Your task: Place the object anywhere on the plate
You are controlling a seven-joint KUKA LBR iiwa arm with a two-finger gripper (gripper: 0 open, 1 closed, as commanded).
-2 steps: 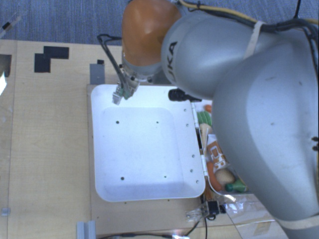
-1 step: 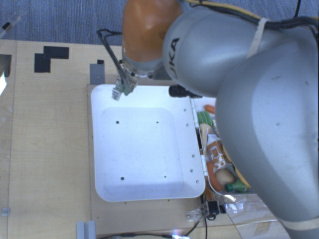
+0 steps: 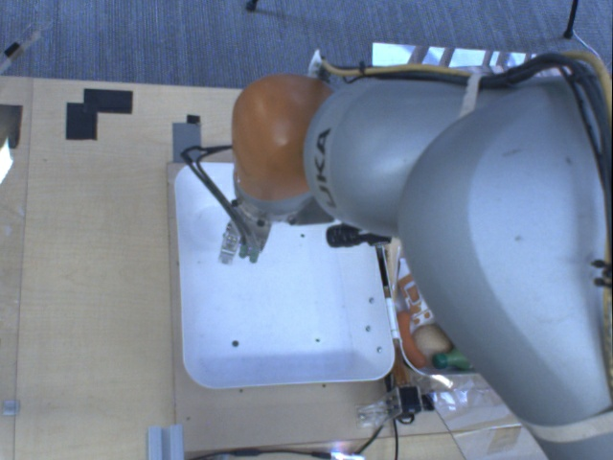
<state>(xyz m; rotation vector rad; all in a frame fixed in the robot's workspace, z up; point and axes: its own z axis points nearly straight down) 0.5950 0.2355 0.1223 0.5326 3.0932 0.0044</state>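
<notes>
Near edge: shallow white plastic bin (image 3: pixel 287 353), floor bare. Right of it, an orange and green item (image 3: pixel 436 345) lies half hidden under the bulky grey arm (image 3: pixel 498 228). Farther back, two-finger gripper (image 3: pixel 239 245) hangs over the bin; finger state: cannot tell. Risk: no plate in sight and the arm blocks the object, so a blind grab likely misses.

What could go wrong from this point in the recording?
The tool hangs over the left bin near its upper left corner, and nothing can be seen between its fingers, so any release here may drop nothing. The arm covers most of the right bin, where the orange and green items lie, so a grasp there would be hard to check. A black cable runs beside the tool and could snag.
</notes>
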